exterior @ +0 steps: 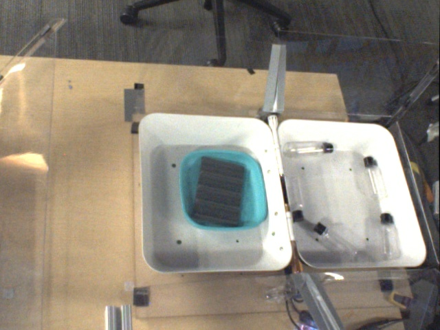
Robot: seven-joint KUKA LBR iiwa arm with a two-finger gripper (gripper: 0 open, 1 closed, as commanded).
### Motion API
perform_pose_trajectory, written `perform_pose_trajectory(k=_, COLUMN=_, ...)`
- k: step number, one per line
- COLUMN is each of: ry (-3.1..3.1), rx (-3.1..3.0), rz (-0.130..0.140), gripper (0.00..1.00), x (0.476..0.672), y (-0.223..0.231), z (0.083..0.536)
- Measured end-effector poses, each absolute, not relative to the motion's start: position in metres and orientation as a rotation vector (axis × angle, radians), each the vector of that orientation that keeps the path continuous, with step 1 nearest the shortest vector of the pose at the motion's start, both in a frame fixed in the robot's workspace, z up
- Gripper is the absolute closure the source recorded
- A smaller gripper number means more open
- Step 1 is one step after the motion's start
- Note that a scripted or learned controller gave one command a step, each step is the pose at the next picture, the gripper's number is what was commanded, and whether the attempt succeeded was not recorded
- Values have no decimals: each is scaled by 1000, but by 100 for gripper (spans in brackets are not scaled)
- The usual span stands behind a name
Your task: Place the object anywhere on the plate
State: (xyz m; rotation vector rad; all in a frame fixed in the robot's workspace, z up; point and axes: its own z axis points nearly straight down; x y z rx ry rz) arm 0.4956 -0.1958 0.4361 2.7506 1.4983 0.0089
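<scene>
The dark ridged block (220,190) already lies on the teal plate (256,172) in the left bin (158,133); I cannot tell the end effector's state, so any re-grasp risks dragging it off.

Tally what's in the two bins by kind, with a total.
Teal plate: 1
Dark ridged block lying on the plate: 1
Clear tubes with black caps, right bin: 4 ()
Total: 6

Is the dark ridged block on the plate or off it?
On it: the dark ridged block lies flat inside the teal plate's rim, in the left bin.
</scene>
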Motion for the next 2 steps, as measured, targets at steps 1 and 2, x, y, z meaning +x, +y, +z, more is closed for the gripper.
perform_pose_trajectory(k=1, ry=1358, rx=2824, rz=11, gripper=0, x=510, y=-195, z=436)
perform_pose_trajectory(k=2, ry=1192, rx=2899, rz=10, gripper=0, x=499, y=-195, z=436)
